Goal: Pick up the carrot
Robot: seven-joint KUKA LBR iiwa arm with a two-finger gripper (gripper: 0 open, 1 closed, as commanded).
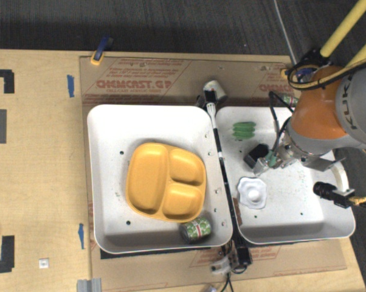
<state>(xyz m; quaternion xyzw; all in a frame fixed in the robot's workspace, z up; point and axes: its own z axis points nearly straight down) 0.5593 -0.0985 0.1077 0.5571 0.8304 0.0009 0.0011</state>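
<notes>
1. The surface (37, 163) carries two white bins side by side, so things can pass from one to the other.
2. The left bin (104, 163) holds a yellow divided plate (166, 181) near its middle.
3. The right bin (304, 218) is the one the arm (320, 117) works in. The arm reaches in from the right and covers the bin's upper right part.
4. Where the carrot lies I cannot tell. Possibly the arm hides it, since the arm bends low over that bin.
5. A small white cup-like piece (253, 193) rests on the right bin's floor, just below the gripper (263, 158).
6. A green ridged toy (244, 129) lies near the right bin's upper left corner, apart from the gripper.
7. A small green-and-red can (196, 229) lies on its side at the plate's lower edge.
8. The gripper points down and to the left, close to the floor. Whether the jaws are open or closed I cannot tell, and I see nothing between them.
</notes>
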